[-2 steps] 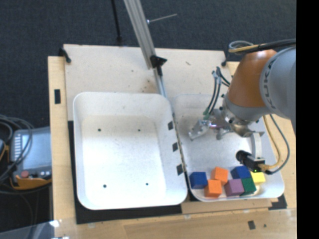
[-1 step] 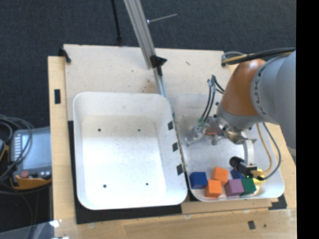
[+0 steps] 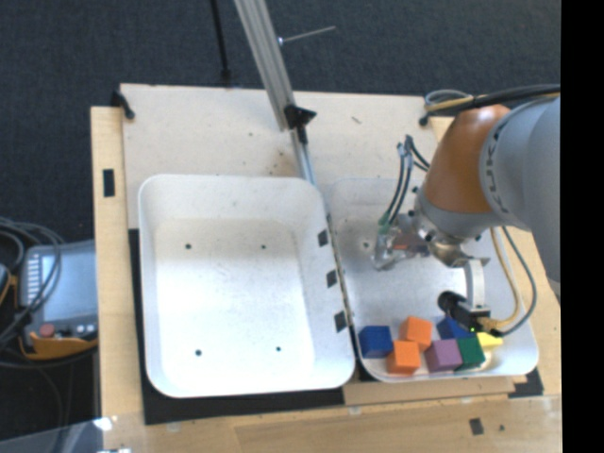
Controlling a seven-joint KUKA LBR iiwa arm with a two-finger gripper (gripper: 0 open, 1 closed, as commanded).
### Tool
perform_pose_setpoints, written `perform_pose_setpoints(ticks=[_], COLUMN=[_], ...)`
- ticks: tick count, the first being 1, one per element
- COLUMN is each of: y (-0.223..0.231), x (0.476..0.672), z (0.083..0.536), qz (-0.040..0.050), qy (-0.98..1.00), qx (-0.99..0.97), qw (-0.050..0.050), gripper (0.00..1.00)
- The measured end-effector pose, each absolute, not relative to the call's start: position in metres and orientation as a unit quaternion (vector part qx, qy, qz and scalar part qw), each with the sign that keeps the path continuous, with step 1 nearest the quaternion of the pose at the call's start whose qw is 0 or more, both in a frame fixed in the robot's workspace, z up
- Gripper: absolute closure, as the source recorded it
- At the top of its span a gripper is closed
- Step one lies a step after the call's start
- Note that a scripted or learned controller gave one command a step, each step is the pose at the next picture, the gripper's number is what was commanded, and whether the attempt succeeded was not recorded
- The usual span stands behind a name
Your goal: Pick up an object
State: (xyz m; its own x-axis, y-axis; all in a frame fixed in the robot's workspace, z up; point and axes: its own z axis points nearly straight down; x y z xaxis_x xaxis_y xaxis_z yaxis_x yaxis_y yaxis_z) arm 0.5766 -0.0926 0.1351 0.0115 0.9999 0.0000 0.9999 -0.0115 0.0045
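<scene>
Several small coloured blocks lie bunched at the near edge of the right bin (image 3: 370,206): a blue block (image 3: 376,340), two orange blocks (image 3: 416,329) (image 3: 406,356), a purple block (image 3: 442,354), a green block (image 3: 471,351), a yellow one (image 3: 490,341) and another blue one (image 3: 453,328). The gripper (image 3: 389,251) hangs over the middle of the right bin, up and to the left of the blocks, apart from them. No block shows between its fingers. The orange-banded wrist (image 3: 464,173) covers the bin's far right part.
The left bin (image 3: 160,206) sits beside the right one, its rim touching it. A metal rail (image 3: 264,50) slants down from the top toward the gap between the bins. Cables (image 3: 500,291) loop off the wrist above the blocks on the right.
</scene>
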Motion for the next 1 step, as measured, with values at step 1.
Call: perform_pose_setpoints(ticks=[1], y=[-0.0938], x=[0.5783], z=[0.1998], qz=[0.0023], qy=[0.707], qx=[0.707], qw=[0.003], gripper=[1.00])
